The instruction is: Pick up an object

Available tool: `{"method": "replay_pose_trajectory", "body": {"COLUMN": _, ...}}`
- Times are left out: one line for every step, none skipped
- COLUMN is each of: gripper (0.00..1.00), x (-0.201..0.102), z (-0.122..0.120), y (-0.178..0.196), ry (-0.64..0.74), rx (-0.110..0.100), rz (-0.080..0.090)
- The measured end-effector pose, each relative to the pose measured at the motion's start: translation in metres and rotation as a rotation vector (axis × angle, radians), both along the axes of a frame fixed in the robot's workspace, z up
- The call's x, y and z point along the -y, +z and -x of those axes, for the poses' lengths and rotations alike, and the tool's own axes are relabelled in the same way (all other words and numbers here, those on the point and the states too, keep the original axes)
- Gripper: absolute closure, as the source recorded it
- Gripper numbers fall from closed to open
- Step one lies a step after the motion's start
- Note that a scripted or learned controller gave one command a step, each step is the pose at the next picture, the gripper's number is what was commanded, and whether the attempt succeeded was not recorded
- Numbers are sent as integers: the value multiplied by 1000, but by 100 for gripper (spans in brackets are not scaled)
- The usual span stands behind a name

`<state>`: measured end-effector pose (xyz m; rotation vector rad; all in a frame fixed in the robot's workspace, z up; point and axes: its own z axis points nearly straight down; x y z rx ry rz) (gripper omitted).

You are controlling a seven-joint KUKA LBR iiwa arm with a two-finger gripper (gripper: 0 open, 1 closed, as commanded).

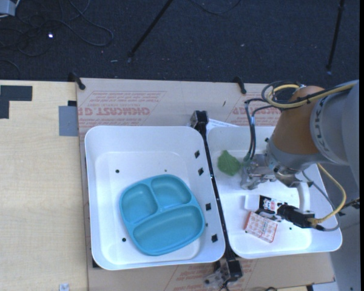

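My gripper point(253, 177) hangs low over the right bin point(327, 241), near its middle and pointing toward the divider. A crumpled green object point(229, 162) lies just left of it, close to the bin's left wall; I cannot tell if they touch. In front of the gripper a flat red-and-white patterned packet point(260, 226) rests on the bin floor. A small black-and-white item point(267, 204) sits just behind the packet. Nothing shows held in the gripper.
The left bin point(100, 162) holds a blue divided plate point(162, 213) lying flat toward its front right. A black divider bar point(209, 174) runs between the bins. The grey and orange arm point(309, 129) covers the right bin's far right part.
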<state>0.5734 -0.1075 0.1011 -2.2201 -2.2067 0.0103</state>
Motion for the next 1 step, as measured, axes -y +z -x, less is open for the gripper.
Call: {"method": "replay_pose_trajectory", "body": {"gripper": 100, "x": 10, "z": -6, "y": 52, "ry": 1, "rx": 12, "rz": 4}}
